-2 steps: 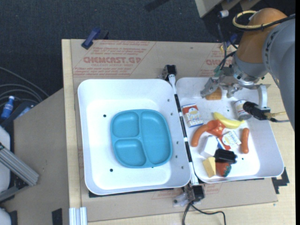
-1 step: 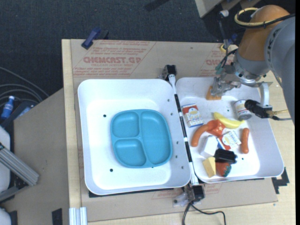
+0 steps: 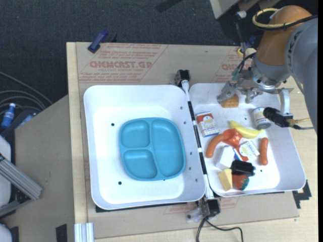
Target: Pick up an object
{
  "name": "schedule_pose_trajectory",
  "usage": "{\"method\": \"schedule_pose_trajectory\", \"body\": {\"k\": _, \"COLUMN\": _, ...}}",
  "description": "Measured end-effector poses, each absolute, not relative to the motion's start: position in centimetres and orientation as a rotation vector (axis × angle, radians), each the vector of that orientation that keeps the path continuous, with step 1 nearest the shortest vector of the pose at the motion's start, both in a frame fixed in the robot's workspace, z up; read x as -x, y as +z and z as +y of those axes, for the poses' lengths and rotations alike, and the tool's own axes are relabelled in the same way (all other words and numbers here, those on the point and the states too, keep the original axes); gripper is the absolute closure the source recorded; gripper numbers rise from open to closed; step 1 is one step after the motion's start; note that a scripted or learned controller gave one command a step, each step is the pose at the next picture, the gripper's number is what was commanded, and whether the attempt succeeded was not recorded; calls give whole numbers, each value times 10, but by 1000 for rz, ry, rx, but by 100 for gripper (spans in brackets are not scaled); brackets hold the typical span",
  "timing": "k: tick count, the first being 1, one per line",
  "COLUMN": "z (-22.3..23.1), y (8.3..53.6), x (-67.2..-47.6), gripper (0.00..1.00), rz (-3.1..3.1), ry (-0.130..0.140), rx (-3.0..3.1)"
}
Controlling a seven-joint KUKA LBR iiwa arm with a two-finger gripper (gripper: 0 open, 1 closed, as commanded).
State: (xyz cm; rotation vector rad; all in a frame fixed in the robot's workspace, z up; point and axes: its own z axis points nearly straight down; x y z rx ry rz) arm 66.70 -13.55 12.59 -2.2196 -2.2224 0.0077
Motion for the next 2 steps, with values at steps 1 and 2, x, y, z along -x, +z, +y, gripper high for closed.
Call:
{"method": "schedule_pose_trajectory", "body": {"k": 1, "z": -127, "y": 85, "x": -666, "gripper": 0, "rz": -2220, "ry": 2, "rx": 2219}}
{"method": "schedule_pose_trajectory", "body": {"k": 2, "z": -127, "y": 95, "x": -667, "gripper": 100, "rz": -2222, "ry": 1, "rx": 2220}}
